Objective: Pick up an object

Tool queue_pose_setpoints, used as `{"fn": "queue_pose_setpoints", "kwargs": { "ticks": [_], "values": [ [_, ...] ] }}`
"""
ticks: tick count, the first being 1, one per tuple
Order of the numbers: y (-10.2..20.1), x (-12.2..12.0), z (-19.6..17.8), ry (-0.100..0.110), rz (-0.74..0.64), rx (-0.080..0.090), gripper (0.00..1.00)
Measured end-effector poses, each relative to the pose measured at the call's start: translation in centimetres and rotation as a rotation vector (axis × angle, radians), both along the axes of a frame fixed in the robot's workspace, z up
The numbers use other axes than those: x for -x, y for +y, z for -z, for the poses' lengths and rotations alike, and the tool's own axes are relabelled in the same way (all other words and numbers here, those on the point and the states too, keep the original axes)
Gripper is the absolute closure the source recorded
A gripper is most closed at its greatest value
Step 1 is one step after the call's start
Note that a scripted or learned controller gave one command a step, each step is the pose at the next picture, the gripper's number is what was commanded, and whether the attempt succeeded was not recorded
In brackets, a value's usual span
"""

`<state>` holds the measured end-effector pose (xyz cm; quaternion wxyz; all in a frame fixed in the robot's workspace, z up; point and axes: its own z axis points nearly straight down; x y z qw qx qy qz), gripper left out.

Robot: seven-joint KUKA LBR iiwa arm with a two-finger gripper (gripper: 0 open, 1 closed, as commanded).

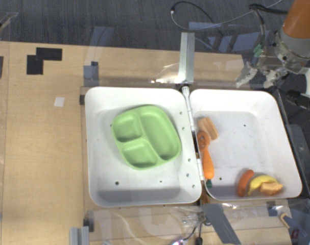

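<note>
Arm: grey arm with an orange band point(303, 11), entering at the upper right corner of the camera view.
Gripper: the gripper point(261, 76) hangs just beyond the far edge of the right bin point(246, 131), near that bin's far right corner; its fingers look spread apart, with nothing between them.
Left bin: the left bin point(98, 152) carries a green divided plate point(145, 136) lying flat near its middle, turned at an angle to the bin's edges.
Candidate objects: a tan bread-like roll point(208, 127) and an orange carrot point(207, 160) lie along the left edge of the right bin, close to the divider point(192, 137) between the bins; an orange-red piece point(245, 181), a yellow banana-like piece point(261, 181) and a tan piece point(271, 188) are bunched at the near right corner.
Risk, wall: the roll and carrot sit so near the left wall that a finger could strike the rim or divider on descent.
Risk, cluster: the three corner pieces touch one another, so a closing grip may pinch two at once or push them apart and come up with none.
Risk, slip: the carrot appears narrow and rounded, likely to roll from the fingers.
Risk, reach: both groups lie well apart from the gripper; a small aiming error would land on bare floor.
Writing: no brand, label or readable text can be made out.
</note>
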<state>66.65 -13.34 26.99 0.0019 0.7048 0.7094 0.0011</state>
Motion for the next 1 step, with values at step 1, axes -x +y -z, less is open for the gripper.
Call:
{"fn": "queue_pose_setpoints", "kwargs": {
  "ticks": [1],
  "values": [
    [9.73, 0.3, 8.5, 0.002, 0.018, -0.002, 0.0]
  ]
}}
